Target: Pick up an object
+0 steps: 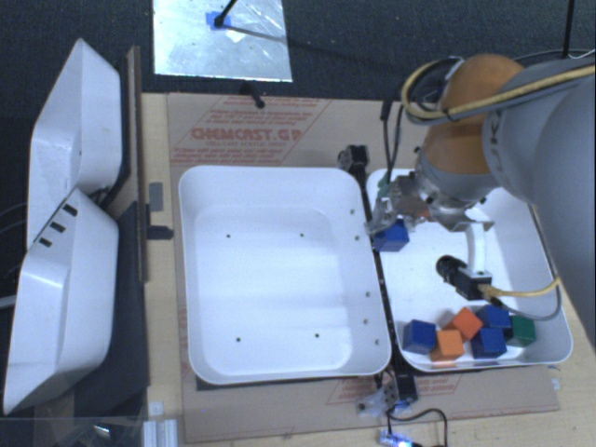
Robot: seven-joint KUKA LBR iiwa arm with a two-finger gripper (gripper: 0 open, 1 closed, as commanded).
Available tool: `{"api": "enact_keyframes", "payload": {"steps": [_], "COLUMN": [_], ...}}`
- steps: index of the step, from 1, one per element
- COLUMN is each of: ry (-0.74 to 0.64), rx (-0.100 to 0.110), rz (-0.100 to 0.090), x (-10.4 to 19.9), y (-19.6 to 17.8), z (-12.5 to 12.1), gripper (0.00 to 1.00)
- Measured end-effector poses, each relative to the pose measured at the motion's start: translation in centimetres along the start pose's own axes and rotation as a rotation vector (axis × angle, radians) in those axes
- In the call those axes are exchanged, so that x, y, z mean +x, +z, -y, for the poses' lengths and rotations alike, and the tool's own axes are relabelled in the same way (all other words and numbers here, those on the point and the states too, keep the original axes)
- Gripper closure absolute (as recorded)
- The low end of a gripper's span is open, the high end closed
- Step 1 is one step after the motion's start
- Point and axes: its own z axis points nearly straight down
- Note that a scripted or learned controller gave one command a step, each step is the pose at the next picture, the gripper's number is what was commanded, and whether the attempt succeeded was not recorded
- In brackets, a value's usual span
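Reaching in from the right, the grey arm's two-finger gripper [392, 223] hangs over the left edge of the right-hand shallow white bin [549, 343], its fingers pinching a small blue cube [392, 237] just above the divide between the bins. Near that bin's front wall lie more small cubes: blue [421, 334], orange [449, 344], another orange [467, 323], two blue [488, 343] and one green [522, 330].

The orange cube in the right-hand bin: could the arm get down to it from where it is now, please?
Probably yes: the orange cube lies uncovered in the right bin, though blue cubes press against its sides, leaving the fingers little room.
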Motion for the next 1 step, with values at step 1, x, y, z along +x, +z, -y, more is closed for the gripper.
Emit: {"api": "enact_keyframes", "payload": {"steps": [1], "ry": [0.000], "rx": [0.004], "rz": [-0.001], "x": [8.94], "y": [0.20], "z": [3.77], "gripper": [1.00]}}
